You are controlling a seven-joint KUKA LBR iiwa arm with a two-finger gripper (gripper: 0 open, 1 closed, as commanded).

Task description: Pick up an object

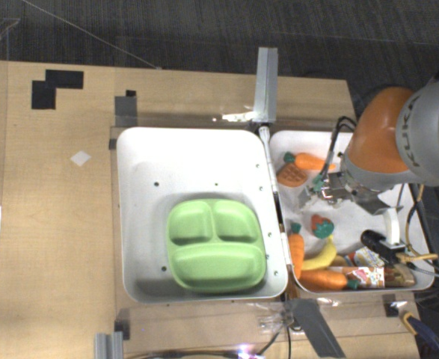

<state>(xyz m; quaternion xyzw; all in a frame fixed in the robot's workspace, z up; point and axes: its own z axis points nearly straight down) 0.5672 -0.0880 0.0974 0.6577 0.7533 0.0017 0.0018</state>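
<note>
One end effector, grip state impossible to tell, hovers above the strawberry just below it; next, descend and pinch.

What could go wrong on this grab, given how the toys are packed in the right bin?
The gripper hangs above the strawberry, which lies close to the banana and carrots, so it could nudge neighbours or close on two things. The right bin's front corner is crowded, and things could slide or jam.
</note>
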